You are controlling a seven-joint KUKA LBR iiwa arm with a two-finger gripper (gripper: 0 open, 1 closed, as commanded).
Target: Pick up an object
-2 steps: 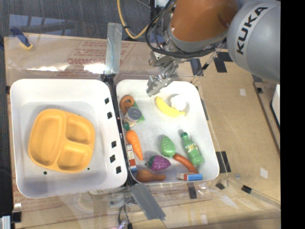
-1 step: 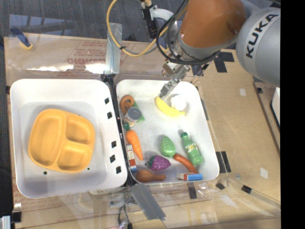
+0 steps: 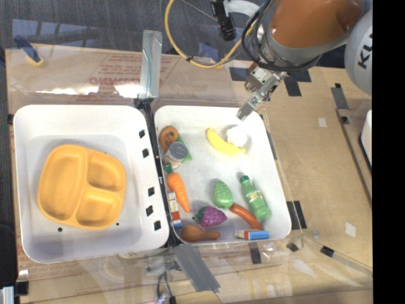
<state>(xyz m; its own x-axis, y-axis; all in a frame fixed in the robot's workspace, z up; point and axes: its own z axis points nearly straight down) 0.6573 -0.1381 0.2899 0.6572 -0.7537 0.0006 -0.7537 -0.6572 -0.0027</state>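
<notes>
Camera view — two bins (image 3: 25,170), one tray (image 3: 82,185), one banana (image 3: 223,143).

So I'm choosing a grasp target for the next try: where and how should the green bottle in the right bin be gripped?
Grip the green bottle across its labelled body, coming straight down from above. It lies flat on the right bin floor, cap toward the far end, so the long sides are open to the fingers. Probably close across the width; the orange chili touches its lower end, so stay at mid-body.
</notes>
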